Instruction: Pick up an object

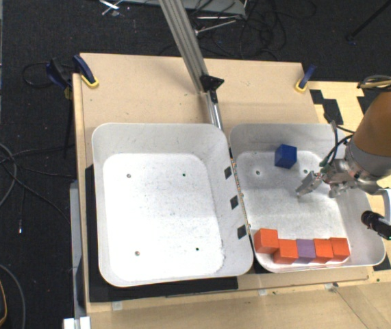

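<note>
Nearest the camera, along the lower edge of the right bin [359,256]: a row of blocks touching one another — orange block [267,239] at the left end, a second orange block [287,251] just beside it and slightly lower, purple block [306,250], then two more orange blocks [332,249] at the right end. All resting against the bin's lower wall.

Middle of the right bin: fingers [316,182] low over the bin floor, right of centre in the frame, reached in from the right edge on the grey arm [370,157] with orange band [383,118] above. Nothing visible between the fingers; how far open — cannot tell at this size and angle.

Further back: blue block [285,156] alone in the upper part of the right bin, up and left of the fingers, apart from them and well apart from the row.

Left bin [103,184]: speckled white floor, four small dark dots.

Beyond both bins: bare tabletop [147,88], yellow-and-blue clamps [85,74] at its upper corners, metal pole [185,36] slanting down to the gap between the bins.
</note>
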You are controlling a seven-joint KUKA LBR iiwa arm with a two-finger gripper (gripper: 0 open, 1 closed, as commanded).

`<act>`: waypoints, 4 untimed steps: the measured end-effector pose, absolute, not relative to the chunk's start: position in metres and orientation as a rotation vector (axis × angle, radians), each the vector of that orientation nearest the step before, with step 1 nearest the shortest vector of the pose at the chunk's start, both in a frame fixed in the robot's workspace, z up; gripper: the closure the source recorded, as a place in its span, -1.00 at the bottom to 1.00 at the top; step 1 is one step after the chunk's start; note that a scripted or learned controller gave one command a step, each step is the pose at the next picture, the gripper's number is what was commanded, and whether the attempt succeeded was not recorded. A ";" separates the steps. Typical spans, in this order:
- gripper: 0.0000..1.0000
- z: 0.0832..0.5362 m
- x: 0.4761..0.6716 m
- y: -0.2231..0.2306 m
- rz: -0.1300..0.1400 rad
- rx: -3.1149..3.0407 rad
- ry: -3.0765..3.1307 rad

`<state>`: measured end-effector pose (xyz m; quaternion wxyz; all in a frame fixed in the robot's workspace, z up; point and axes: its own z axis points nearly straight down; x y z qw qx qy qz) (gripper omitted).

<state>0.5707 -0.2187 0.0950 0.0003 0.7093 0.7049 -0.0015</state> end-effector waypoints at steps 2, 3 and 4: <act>-1.00 0.096 0.630 -0.161 0.006 2.209 2.228; -1.00 0.096 0.681 -0.124 0.006 2.209 2.226; 1.00 0.106 0.678 -0.127 0.000 2.211 2.224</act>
